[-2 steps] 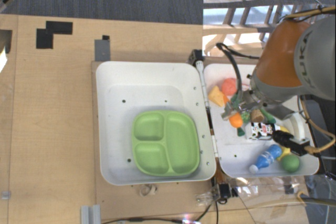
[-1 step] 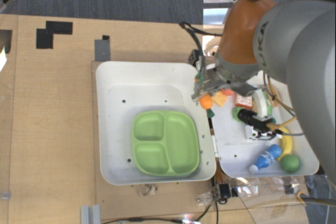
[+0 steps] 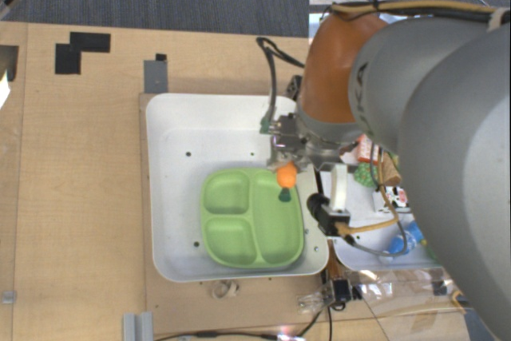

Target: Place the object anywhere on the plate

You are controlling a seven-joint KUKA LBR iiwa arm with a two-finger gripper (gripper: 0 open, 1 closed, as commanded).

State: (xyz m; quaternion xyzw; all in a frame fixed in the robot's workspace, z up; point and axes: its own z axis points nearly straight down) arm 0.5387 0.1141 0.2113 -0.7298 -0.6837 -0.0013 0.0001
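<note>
A green plate (image 3: 239, 227) with three compartments lies in the left white bin (image 3: 172, 172), toward its front right. A small orange object (image 3: 286, 176) with a dark green tip (image 3: 283, 196) sits at the plate's far right edge, over the long right compartment. My gripper (image 3: 285, 162) is directly above and against the orange object, reaching in from the right under the orange band of the arm (image 3: 339, 68). The wrist hides where the gripper meets the object.
The right bin (image 3: 359, 255) is largely covered by the arm and holds several items, among them a blue piece (image 3: 407, 239) and a red and green pack (image 3: 369, 160). Cables (image 3: 271, 76) hang off the wrist over the left bin's back.
</note>
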